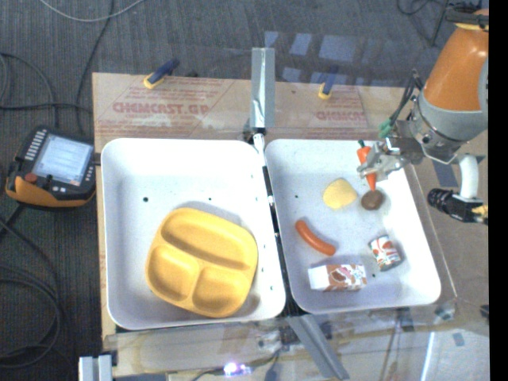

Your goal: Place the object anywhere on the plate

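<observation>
A yellow plate (202, 262) with three compartments is seen lying flat in the left bin (127, 173), toward its 5 o'clock part; it is kept there as the place of delivery, well apart from everything else. The loose things are gathered in the right bin (421, 284): a pale yellow lump (339, 194) near the middle; a small brown ball (371, 201) just beside it at 3 o'clock; a sausage (316, 237) lying aslant at 7 o'clock of the lump; a small can (384, 252) and a flat carton (337, 276) toward the bin's near edge. The gripper (373, 165) is seen at the 1 o'clock corner of the right bin, with an orange carrot-like piece (370, 177) at its tip, directly above the brown ball; whether that piece is clasped or merely lies beneath cannot be told, nor can the gripper's state. The pick is judged to be under way here; the object is still in the right bin, and nothing has been set on the plate.
</observation>
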Action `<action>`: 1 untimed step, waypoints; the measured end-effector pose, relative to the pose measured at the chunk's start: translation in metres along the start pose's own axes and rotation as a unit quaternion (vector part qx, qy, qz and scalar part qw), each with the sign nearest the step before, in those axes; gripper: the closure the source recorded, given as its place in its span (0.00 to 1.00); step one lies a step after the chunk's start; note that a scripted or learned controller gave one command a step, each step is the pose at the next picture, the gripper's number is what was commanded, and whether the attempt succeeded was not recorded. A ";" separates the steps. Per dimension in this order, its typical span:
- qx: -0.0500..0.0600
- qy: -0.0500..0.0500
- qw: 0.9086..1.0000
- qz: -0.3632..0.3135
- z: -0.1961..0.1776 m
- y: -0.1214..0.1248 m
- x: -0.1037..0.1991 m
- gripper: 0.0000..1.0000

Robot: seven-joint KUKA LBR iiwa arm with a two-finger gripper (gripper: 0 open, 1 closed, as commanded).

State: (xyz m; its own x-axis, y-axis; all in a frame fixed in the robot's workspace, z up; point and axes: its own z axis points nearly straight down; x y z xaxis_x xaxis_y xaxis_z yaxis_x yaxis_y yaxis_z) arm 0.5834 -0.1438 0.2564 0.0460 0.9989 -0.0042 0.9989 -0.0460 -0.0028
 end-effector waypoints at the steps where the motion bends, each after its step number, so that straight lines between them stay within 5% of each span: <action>1: 0.001 0.002 0.991 0.131 0.074 0.012 0.069 1.00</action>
State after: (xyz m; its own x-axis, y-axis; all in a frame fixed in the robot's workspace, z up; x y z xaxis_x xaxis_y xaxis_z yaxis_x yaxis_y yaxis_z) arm 0.5981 -0.0759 0.1822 0.3032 0.9529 -0.0014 0.9529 -0.3032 -0.0045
